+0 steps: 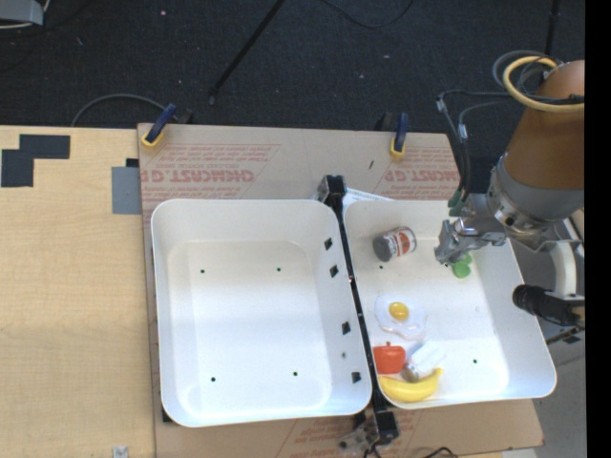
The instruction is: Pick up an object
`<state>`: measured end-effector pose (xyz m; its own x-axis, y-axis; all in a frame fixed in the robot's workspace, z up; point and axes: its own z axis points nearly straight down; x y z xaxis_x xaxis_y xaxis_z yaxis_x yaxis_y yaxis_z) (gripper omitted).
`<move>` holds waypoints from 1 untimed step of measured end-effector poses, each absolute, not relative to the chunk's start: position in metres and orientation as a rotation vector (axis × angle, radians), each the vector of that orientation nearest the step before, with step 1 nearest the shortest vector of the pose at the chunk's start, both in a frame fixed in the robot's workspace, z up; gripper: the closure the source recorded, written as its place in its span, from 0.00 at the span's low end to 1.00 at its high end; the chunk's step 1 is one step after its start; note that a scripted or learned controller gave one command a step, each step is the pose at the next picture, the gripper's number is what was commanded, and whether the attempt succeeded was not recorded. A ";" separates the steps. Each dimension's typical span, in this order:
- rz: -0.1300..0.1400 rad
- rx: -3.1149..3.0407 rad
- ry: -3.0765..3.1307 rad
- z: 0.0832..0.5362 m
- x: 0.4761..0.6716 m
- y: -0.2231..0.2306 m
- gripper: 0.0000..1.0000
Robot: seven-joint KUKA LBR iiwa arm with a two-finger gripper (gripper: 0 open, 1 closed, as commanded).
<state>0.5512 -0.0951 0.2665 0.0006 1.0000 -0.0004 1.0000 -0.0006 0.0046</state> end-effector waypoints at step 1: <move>0.000 2.218 2.226 0.268 0.554 -0.042 1.00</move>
<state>0.5535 -0.0415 0.2679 -0.0035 1.0000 0.0007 1.0000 0.0035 -0.0005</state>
